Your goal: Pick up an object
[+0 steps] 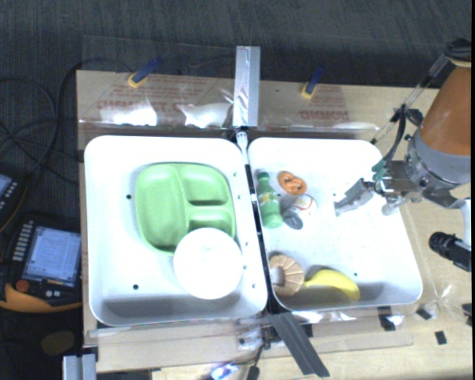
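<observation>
Bench (pixel 364 105) of pale wood is set on dark carpet, two white bins carried side by side. Left bin (pixel 103 236): green divided tray (pixel 170 200), white round plate (pixel 208 264) overlapping its near-right corner. Right bin (pixel 396 244): green bottle (pixel 267 200) laid along the left wall, long axis front-to-back; banana (pixel 331 283) at the near edge, lengthwise left-right — tan ring (pixel 286 274) touching it. Gripper (pixel 356 198) is seen over the right side, fingers apart, nothing held.

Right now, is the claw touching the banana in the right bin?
Apart. The camera view shows the claw over the upper right of the right bin, with bare white floor between it and the banana at the bin's lower edge.
</observation>
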Controlling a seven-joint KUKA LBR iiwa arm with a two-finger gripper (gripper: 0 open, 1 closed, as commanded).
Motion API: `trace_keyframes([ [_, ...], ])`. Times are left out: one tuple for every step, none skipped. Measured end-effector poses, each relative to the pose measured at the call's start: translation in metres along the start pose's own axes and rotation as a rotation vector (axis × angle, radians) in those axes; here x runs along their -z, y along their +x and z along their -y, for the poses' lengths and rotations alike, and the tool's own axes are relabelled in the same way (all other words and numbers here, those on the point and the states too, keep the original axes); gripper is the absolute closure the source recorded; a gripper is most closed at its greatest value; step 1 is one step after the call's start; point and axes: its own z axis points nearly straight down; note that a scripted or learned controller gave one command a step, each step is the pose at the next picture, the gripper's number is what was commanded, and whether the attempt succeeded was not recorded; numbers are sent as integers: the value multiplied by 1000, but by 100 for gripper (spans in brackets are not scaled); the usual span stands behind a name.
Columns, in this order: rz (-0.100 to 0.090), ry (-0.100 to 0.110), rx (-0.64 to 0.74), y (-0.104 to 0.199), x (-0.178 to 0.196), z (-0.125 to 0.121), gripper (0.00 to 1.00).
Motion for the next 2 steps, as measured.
trace_keyframes([
  [-1,0,165,29,-139,-114,0],
  [11,-13,250,22,-181,-127,0],
])
